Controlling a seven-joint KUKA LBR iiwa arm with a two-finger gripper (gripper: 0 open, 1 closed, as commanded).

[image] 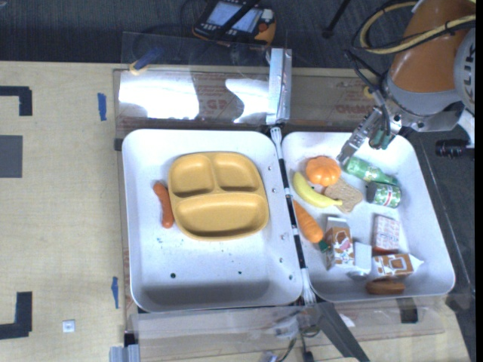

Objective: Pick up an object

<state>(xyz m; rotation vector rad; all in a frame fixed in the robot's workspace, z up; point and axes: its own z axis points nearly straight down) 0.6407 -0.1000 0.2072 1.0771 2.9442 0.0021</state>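
My gripper (pixel 361 143) hangs over the back of the right bin (pixel 434 202), just right of an orange fruit (pixel 324 171) and above a green bottle (pixel 370 170). Nothing shows between its fingers, which look slightly apart. Below lie a banana (pixel 311 192), a cracker (pixel 345 196), a green can (pixel 384 194), a carrot (pixel 308 222), two small cartons (pixel 339 246) (pixel 386 232), a red-brown packet (pixel 394 263) and a brown sausage (pixel 386 285). In the left bin (pixel 143 262) sit a yellow divided plate (pixel 217 194) and an orange sausage (pixel 164 204).
A metal divider (pixel 287 194) separates the two bins. A clear plastic panel (pixel 196 89) stands behind the left bin. Cables and a handheld pendant (pixel 230 19) lie at the back. The arm's orange and grey body (pixel 430 44) looms over the right bin's back right corner.
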